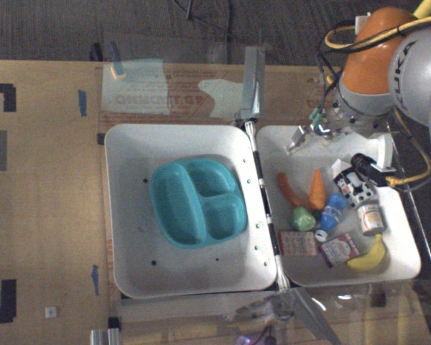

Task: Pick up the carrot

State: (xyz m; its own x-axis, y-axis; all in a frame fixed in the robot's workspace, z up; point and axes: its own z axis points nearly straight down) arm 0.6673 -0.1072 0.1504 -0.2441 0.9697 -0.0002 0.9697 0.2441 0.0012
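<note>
Orange tapered carrot lying nearly upright beside round green fruit, tip pointing away; pincer state unclear.

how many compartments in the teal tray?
3. The teal tray sits in the left bin: one long compartment down its left side, a smaller one at upper right, another at lower right. None look hidden.

Teal divided tray in middle of left bin; right bin: banana at near right corner; green fruit, blue bottle, two small cartons along near edge.
</note>
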